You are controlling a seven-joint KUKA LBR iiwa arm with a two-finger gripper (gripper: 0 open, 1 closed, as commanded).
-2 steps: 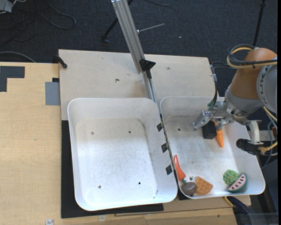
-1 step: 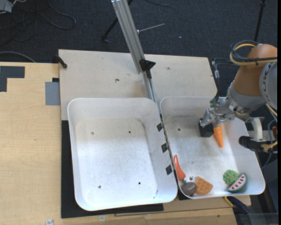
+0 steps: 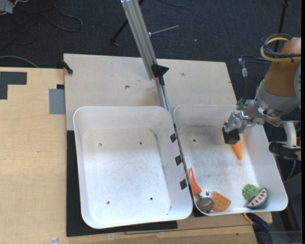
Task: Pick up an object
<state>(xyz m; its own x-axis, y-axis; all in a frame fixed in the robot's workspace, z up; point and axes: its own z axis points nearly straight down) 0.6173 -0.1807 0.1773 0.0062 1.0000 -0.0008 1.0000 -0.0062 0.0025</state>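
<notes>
My fingers point(image 3: 232, 135) sit in the right bin point(image 3: 279, 179), toward its upper right, and the orange carrot point(image 3: 237, 149) hangs just under them. Its top seems to disappear into the dark of the tip, but I cannot tell from here whether they are clamped on it, merely touching it, or standing wide around it (the tip is one black block at this slant). So I judge this to be the grasp itself, or the first instant of the lift: the carrot is the thing I am after, and it lies right of the frame's middle, tilted, point downward.

Outward from there, the rest of the toys are crowded at the bin's lower edge, well apart from me: a red piece point(image 3: 194, 182) against the divider, a brown lump point(image 3: 206, 204), a waffle point(image 3: 221, 202), a green berry point(image 3: 250, 191) and a melon slice point(image 3: 258, 199). The left bin point(image 3: 81, 136) lies beyond the divider.

What the next move calls for, I think, is a straight rise, slow enough to show whether the carrot comes with me.
</notes>
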